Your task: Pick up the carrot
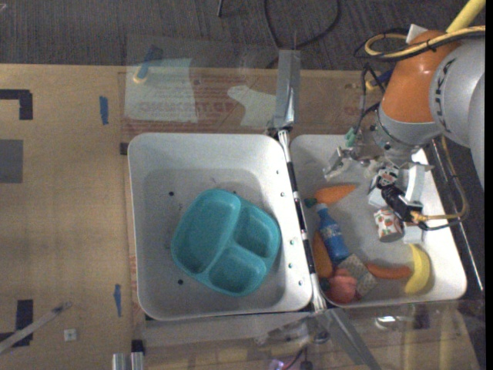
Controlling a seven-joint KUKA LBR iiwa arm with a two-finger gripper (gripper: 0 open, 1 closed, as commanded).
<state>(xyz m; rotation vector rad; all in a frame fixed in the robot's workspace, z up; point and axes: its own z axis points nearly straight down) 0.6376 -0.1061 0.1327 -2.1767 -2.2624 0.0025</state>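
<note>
While the grey KUKA arm (431, 91) leans in over the right bin (451, 284), its gripper (356, 159) hangs just above that bin's far end, close to the carrot (336, 194); how far it is open I cannot tell. The carrot, lying near the blue bottle (333, 236), is probably a light, stiff, smooth plastic toy, best pinched across its thick middle.

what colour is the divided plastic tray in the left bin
Teal, seen in the camera view: the divided plastic tray.
</note>
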